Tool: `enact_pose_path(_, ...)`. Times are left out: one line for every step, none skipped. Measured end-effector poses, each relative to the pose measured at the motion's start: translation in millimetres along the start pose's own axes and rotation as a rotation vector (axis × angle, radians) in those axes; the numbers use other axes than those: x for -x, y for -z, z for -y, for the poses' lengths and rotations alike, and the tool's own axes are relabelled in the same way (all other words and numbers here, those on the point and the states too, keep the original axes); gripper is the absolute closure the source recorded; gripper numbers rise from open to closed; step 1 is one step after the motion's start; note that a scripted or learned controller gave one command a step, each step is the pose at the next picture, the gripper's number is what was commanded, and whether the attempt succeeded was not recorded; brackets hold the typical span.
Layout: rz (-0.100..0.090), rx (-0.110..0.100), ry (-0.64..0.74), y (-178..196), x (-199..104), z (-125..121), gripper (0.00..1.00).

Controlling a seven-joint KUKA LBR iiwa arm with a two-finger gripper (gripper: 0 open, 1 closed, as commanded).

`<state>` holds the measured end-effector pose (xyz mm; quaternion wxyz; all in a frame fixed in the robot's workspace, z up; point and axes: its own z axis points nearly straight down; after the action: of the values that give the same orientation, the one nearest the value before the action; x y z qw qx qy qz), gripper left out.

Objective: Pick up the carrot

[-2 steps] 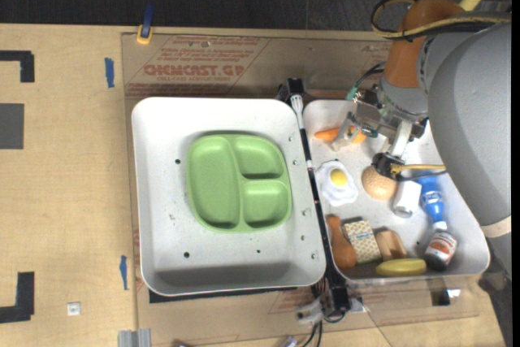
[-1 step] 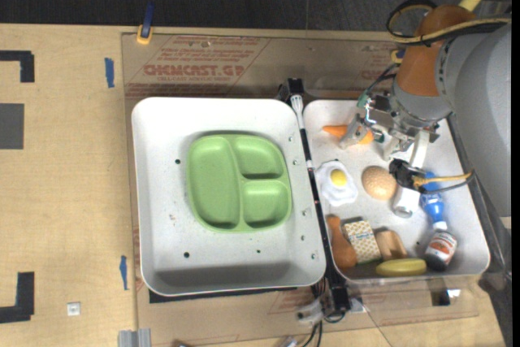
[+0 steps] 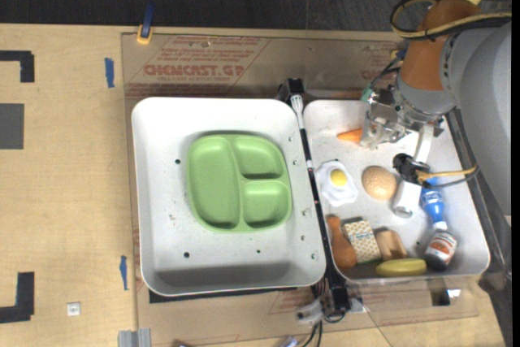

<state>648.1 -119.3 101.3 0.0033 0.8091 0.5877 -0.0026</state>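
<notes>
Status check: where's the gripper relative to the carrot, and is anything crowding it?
Gripper low in right bin, at carrot's end. Carrot on bin floor, grasp unconfirmed. Fried egg nearby, apart.

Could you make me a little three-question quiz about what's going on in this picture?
1. True or false: the green divided plate sits in the left bin.
2. Which item lies nearest the tool? A) carrot B) banana C) fried egg
3. Fill in: the arm reaches over the ____ bin.

Key: 1 true. 2 A; the carrot's orange tip pokes out just beside the tool. 3 right.
</notes>
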Motion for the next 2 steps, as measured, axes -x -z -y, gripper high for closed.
enact_pose_path(0.001,-0.002,0.000,-1,0,0,0.00)
enact_pose_path(-0.009,-0.012,-0.082,-14,25,-7,0.00)
